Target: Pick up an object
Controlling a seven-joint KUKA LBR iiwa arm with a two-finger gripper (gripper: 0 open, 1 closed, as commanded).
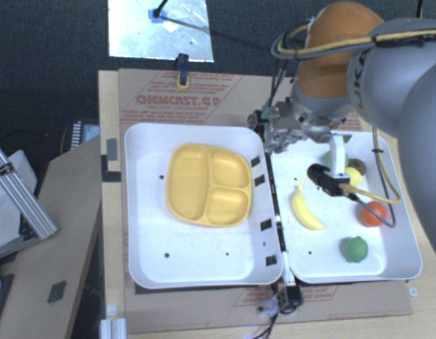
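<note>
Camera view: yellow divided plate (207, 184) in left bin (144, 260). My end effector (278, 136) over far-left corner of right bin (394, 260); open or closed, cannot tell. Banana (305, 208) nearest: nearer camera, slightly right, long axis far-to-near.

Left bin (144, 210): shallow, white, bare floor with small dark holes.
Right bin (324, 249): same make, touching the left one along a seam fitted with black clips (260, 181).
Cardboard sheet (177, 99): under both bins, red lettering on the far side.
Clamp (183, 73): yellow and blue, on the cardboard's far edge.
Silver sheet (158, 20): far left, on dark floor (49, 48).
Aluminium rail (20, 196): left edge, slanted.
</note>
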